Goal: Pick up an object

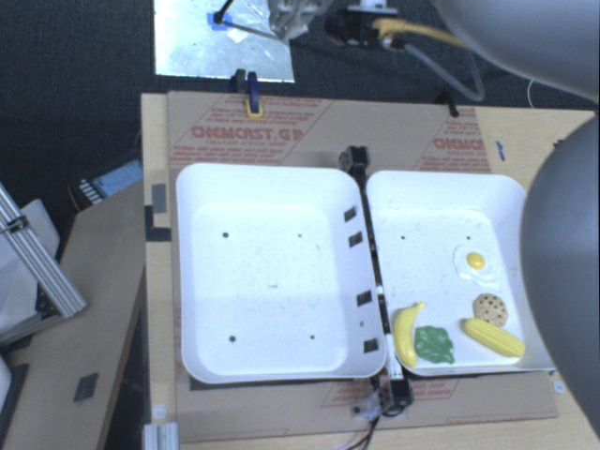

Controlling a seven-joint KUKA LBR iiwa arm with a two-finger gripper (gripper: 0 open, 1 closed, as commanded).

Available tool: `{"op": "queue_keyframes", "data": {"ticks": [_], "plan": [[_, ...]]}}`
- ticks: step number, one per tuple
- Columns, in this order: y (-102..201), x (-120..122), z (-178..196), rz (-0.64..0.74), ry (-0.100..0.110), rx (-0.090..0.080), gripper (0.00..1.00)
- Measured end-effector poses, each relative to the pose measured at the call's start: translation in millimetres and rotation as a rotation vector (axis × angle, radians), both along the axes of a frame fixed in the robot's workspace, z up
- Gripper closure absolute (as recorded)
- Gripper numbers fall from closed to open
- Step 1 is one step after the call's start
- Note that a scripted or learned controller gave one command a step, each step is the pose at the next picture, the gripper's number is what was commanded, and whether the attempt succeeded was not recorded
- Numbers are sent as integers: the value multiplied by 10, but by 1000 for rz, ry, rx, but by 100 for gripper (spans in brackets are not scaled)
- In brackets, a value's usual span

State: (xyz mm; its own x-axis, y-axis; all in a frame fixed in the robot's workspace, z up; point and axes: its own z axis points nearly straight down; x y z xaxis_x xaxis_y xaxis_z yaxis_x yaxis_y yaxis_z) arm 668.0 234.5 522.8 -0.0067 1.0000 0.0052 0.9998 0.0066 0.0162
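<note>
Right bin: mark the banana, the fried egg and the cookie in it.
banana (pixel 405 336), camera view, on the middle of its curved yellow body.
fried egg (pixel 475 262), camera view, on the yolk.
cookie (pixel 489 308), camera view, on the centre of its round top.

A brown board (pixel 394 129) with red lettering covers the table; a yellow clamp (pixel 252 101) grips its far edge beside a shiny metal sheet (pixel 202 26).
</note>
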Motion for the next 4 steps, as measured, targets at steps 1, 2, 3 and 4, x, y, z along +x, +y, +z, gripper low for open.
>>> {"op": "queue_keyframes", "data": {"ticks": [1, 2, 3, 4], "plan": [[-669, 7, 137, -10, 12, -5, 100], [42, -6, 121, 3, 14, -3, 100], [-1166, 10, 129, -17, 14, -9, 100], [-553, 0, 126, 1, 13, -3, 100]]}}
